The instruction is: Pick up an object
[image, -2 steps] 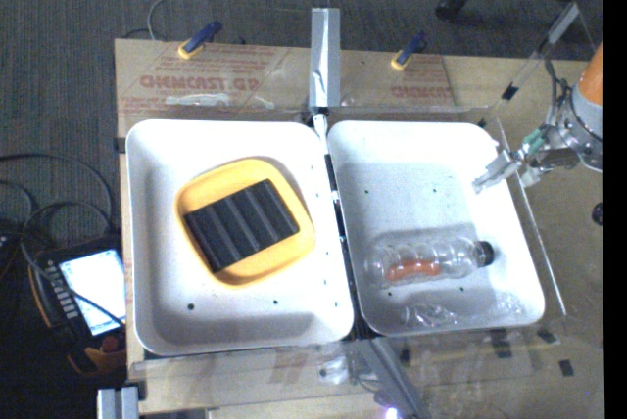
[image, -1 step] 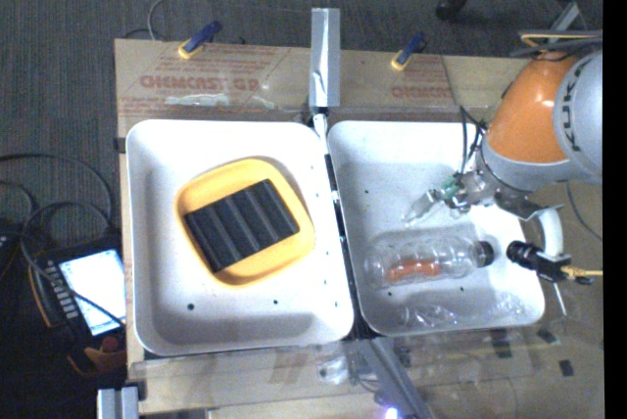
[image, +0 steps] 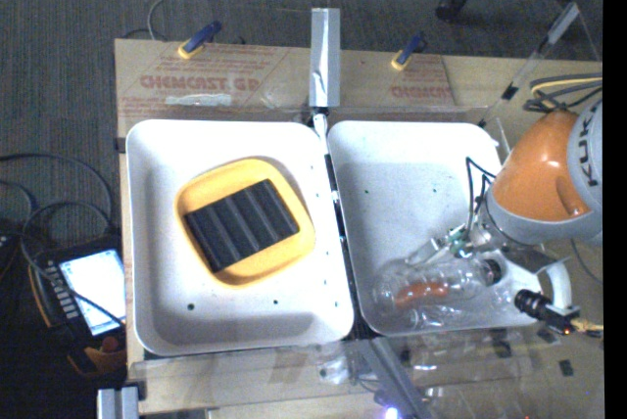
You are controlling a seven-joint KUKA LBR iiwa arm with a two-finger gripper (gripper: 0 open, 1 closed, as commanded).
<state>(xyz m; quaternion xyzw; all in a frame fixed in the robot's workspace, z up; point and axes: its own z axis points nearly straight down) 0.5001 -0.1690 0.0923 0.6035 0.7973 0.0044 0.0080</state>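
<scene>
- The arm point(image: 549, 177) reaches in from the right and hangs low over the near right part of the right bin point(image: 392, 162).
- Its gripper point(image: 468, 246) sits just at the upper end of a clear plastic bottle point(image: 431, 290), which lies on its side in that bin's near right corner, with something orange-red showing inside it.
- Whether the fingers are wide, narrow or closed on anything cannot be told; wrist and cabling hide them, and the clear plastic blurs the contact.
- The left bin point(image: 157, 162) holds a yellow tray-like object with a black ribbed insert point(image: 245, 221), lying flat near the middle, well apart from the gripper.
- Both bins rest side by side on the desk point(image: 137, 74), which also carries two clamps at its far edge.
- Judged from this, the step in hand is the approach or grasp at the bottle; a lift is not evident.
- The next move calls for a firm closure across the bottle's body, then a straight lift; smooth, rounded plastic may slip or roll toward the bin wall.
</scene>
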